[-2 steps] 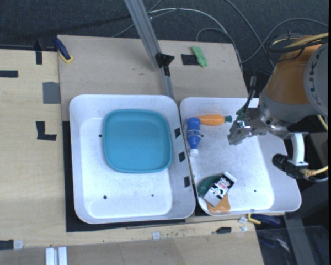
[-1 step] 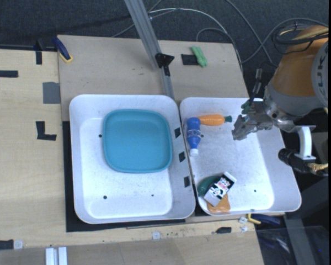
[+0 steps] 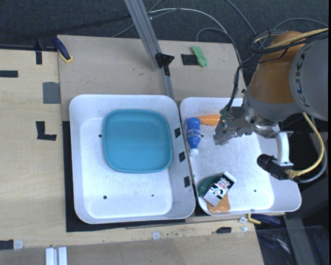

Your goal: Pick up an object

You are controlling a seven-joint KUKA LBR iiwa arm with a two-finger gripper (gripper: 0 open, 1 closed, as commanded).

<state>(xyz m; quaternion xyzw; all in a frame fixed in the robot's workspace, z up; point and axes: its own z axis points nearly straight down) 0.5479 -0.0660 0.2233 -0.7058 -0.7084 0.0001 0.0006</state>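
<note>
My gripper hangs over the upper middle of the right bin. Just left of it a blue bottle with a white cap lies along the bin's left wall. An orange carrot-like piece lies at the bin's back, right beside the gripper and partly behind it. In the bin's front left corner lies a small heap: a black-and-white cow-patterned item on top of a green piece and an orange piece. I see nothing between the fingers.
The left bin holds a turquoise square plate. A slanted metal pole rises behind the bins. A green clip sits on the bench at the back. Cables loop near the arm at the right.
</note>
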